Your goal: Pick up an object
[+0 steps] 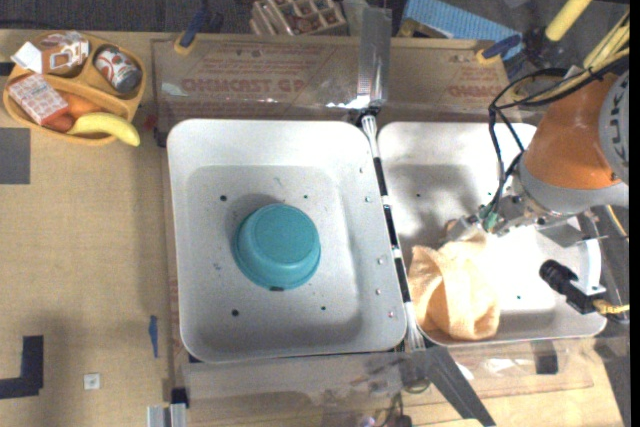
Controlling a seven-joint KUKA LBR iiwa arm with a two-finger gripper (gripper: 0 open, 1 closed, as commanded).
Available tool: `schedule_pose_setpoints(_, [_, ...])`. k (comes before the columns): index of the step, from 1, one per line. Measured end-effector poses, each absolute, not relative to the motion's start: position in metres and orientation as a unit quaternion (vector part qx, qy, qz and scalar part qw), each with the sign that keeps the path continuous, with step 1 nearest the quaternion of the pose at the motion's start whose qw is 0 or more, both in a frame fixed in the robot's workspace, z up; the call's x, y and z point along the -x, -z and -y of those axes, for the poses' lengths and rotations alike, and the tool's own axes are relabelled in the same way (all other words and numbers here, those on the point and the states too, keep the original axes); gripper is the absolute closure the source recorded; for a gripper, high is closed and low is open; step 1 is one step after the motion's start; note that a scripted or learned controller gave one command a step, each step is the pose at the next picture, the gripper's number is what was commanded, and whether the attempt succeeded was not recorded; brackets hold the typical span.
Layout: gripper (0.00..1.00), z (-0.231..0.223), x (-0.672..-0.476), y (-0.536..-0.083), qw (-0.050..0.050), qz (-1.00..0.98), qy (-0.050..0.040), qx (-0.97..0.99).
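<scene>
Overhead, the left bin (190, 215) has free floor all around the teal bowl (278, 246) at its centre. At 5 o'clock, an orange cloth (458, 293) crowds the right bin's (420, 155) near-left corner, the end effector (484, 221) touching its top; grip state unclear. Cardboard lettering unreadable.

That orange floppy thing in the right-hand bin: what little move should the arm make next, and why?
Probably a short lift straight up. The end effector sits at the top edge of the orange floppy thing, which sags against the right bin wall. Lifting would show whether it is truly held.
</scene>
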State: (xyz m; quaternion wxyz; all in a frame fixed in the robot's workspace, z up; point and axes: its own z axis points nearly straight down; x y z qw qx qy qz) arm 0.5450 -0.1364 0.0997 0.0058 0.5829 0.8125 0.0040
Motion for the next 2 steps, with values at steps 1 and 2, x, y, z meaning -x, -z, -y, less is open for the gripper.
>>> schedule_pose_setpoints(1, [0.00,0.116,-0.575,-0.089,0.004,-0.819,-0.0016,-0.574])
schedule_pose_setpoints(2, [1.00,0.117,-0.576,-0.100,0.007,-0.818,-0.0036,-0.575])
